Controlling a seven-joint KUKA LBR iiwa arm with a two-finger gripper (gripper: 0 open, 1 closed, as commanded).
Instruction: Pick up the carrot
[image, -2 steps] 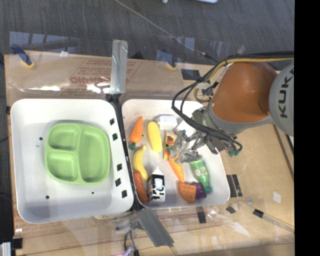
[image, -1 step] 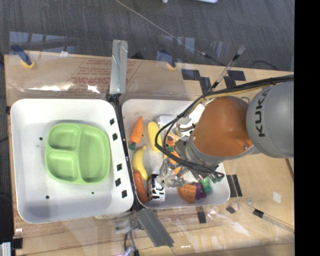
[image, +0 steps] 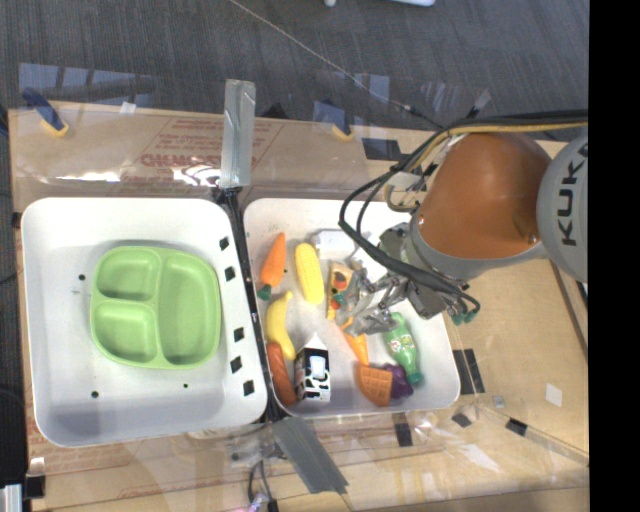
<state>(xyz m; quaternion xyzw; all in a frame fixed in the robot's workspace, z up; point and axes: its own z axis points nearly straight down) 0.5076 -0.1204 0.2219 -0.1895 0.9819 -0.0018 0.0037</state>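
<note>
Carrot (image: 273, 259) lies against the left wall of the right bin (image: 440, 385), upper end, tilted, green stem low. Corn cob (image: 309, 274) just beside it at 3 o'clock; banana (image: 279, 325) at 6 o'clock.

Gripper (image: 362, 300) sits mid-bin, over a small orange piece (image: 356, 345); clenched or released, cannot tell.

Carrot is at the gripper's 10 o'clock, apart, corn between.

Judgement: approach from above, align across the carrot's narrow width, avoid wall and corn.
</note>
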